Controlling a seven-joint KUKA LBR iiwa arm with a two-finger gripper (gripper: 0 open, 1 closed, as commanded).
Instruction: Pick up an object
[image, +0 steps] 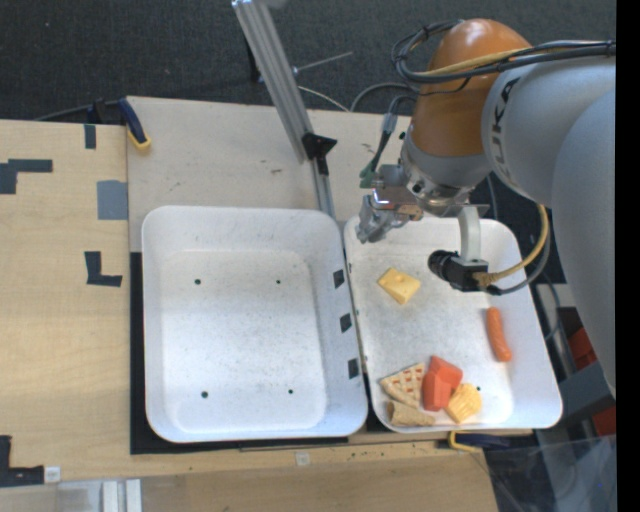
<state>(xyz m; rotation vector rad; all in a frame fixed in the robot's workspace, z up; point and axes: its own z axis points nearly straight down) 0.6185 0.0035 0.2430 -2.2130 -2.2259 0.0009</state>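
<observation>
Nearest the camera, a cluster of toy food is seen at the near edge of the right bin (520, 300): a waffle-like piece (403, 383), a red-orange block (440, 383) and a small yellow piece (464, 403), touching one another. A carrot-like orange stick (498, 333) is seen apart, toward the right wall. A yellow wedge (399, 286) is seen alone near the bin's far left part, so it is judged the likeliest target, being free of neighbours. The end effector (376, 222) is positioned over the far left corner of that bin, just beyond the wedge; nothing is seen between its fingers, and whether they are spread or closed cannot be told. The left bin (240, 320) is noted on the counter (60, 300) beside it.
</observation>
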